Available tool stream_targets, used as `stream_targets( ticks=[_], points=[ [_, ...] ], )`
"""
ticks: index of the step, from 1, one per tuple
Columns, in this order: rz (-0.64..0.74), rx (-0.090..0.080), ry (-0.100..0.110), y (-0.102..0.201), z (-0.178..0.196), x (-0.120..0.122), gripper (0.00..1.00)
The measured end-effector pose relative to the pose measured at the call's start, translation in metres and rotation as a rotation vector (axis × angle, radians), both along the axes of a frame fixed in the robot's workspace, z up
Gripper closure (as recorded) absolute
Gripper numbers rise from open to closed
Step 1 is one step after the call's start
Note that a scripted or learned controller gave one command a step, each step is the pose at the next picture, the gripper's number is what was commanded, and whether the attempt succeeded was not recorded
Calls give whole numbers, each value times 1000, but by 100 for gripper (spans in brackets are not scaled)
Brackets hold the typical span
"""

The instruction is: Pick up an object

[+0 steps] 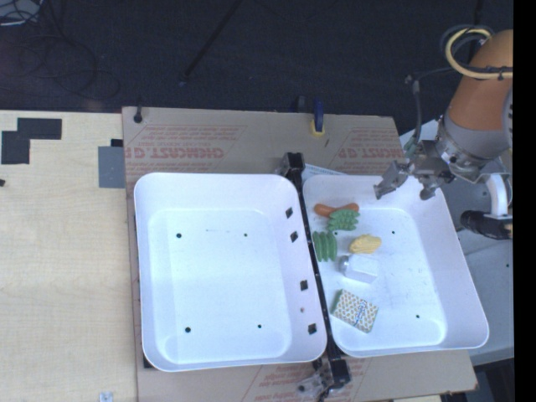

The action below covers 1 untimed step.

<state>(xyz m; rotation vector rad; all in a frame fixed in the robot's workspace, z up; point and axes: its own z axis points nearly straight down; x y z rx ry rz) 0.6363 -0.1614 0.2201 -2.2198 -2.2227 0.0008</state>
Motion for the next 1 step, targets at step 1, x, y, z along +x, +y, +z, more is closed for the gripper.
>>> stream_targets(
  ticks=[1],
  points=[
    [1,1,1,0,9,0,100]
  ],
)
